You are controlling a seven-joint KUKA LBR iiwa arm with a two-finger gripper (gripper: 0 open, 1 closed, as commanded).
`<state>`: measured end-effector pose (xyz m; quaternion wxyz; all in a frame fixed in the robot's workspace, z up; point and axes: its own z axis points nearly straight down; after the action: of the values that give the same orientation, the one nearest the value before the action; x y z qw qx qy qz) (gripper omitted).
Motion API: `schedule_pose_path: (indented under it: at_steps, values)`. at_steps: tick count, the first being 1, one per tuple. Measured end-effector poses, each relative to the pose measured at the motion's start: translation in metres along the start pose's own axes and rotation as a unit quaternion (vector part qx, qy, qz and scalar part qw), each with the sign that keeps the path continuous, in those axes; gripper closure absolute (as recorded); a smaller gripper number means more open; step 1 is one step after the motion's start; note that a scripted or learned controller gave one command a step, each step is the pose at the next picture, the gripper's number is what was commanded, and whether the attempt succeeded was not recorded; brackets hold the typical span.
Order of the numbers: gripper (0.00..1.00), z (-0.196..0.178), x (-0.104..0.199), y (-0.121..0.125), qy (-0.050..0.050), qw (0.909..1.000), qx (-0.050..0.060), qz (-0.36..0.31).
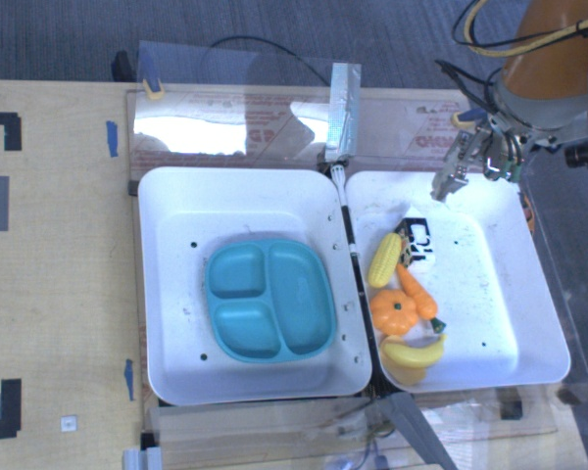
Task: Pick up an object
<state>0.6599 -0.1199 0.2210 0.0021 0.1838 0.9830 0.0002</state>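
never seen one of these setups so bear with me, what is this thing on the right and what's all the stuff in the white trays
It is one camera looking down at a slant on a bench. The grey and orange thing is a robot arm; its gripper hangs above the right bin, holding nothing. That bin has toy food along its left side: a corn cob, a carrot, an orange pumpkin, a banana, plus a small black and white object. The left bin holds a teal divided plate.
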Motion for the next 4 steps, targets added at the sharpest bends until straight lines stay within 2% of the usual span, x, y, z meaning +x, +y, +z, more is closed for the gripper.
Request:
schedule_pose_path:
  at_steps: [1,2,3,4]
  values:
    - [1.00,-0.010,-0.001,0.001,-0.003,1.0000,-0.001,0.001]
    - [1.00,0.003,0.007,0.009,0.003,0.9974,0.000,-0.072]
    - [1.00,-0.008,0.005,0.009,0.001,0.9975,-0.001,-0.070]
    - [1.00,-0.020,0.023,0.046,0.001,0.9834,-0.001,-0.181]
